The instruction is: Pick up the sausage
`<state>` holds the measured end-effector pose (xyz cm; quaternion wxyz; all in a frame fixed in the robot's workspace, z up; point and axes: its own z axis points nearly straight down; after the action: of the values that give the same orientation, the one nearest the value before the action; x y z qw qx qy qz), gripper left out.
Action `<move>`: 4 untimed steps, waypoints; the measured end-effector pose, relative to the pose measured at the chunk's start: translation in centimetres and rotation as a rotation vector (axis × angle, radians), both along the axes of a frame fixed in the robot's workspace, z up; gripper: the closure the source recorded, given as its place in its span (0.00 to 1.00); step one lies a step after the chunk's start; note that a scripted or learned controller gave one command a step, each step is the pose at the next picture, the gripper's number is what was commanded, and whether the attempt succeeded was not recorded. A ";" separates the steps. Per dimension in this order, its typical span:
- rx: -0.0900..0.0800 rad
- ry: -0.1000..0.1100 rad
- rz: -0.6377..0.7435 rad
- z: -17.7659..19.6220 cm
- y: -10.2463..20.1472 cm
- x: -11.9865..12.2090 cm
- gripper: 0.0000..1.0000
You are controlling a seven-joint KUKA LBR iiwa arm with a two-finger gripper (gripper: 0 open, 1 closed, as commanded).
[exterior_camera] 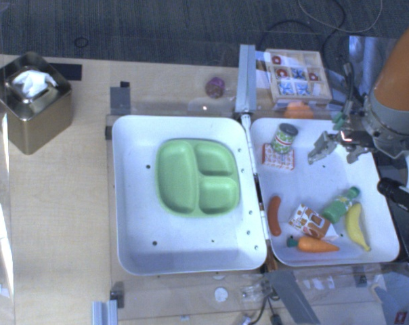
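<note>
Sausage (275, 215) lying lengthwise along the left wall of the right bin (387, 246), near the front, tight to the divider between the two bins. Just beside it: a small carton (307, 220) and a carrot (314, 245); further right, a green bottle (340, 206) and a banana (356, 225). At the back of the bin, a can (284, 138) resting by a red-and-white packet (278, 156).

End effector (332, 145) hovering over the bare middle-right of the right bin, grey fingers spread and pointing toward the left, nothing between them; well apart from the sausage. Probably staged there above open floor to keep clear of the clutter before a descent.

Left bin (133, 249) carrying a green divided tray (196, 177). Outside on the bench (49, 215): a metal tissue box (32, 110) at far left, a picture book (297, 76) behind the right bin.

Likely difficulty: wall on one side of the sausage, carton close on the other, so little room for fingers. Pick not yet begun.
</note>
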<state>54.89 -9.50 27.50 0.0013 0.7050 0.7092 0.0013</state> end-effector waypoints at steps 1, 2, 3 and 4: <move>0.001 -0.002 -0.263 0.2 1.9 1.1 0.00; 0.001 0.005 -0.200 -12.7 0.8 -3.6 0.00; 0.000 -0.010 0.053 -18.4 1.2 0.6 0.00; -0.002 -0.020 0.056 -17.1 1.2 0.9 1.00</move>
<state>55.83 -8.27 10.37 0.0091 0.6850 0.7285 0.0075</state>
